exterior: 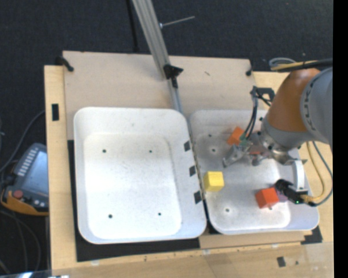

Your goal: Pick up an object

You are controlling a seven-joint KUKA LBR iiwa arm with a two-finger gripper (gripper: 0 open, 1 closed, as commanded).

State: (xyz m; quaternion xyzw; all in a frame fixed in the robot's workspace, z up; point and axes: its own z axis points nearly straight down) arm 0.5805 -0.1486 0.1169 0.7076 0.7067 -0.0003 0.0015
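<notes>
Over the right-hand white bin [220,219] hangs the grey arm [316,106] with its glossy orange band, and at its end the hand [243,153], a cluster of dull metal parts and dark cables low above the bin floor. Whether the hand is spread or pressed together cannot be told, since the arm and cabling blur its tip. Just beside the hand, on its upper left side, sits a small orange block [236,135], matte and boxy, tilted so one corner points toward the bin's far wall; it is too small to make out a long axis, and nothing shows it pinched. Below and left of the hand, near the bin's inner wall, lies a yellow cube [214,180], square-faced and matte. Below and right of the hand rests a red-orange block [267,197], roughly cubic, close to a dark fitting on the arm's cable. Well to the hand's left lies the second white bin [87,126], smooth, speckled plastic with rounded corners, on the pale wooden bench [116,74].
</notes>
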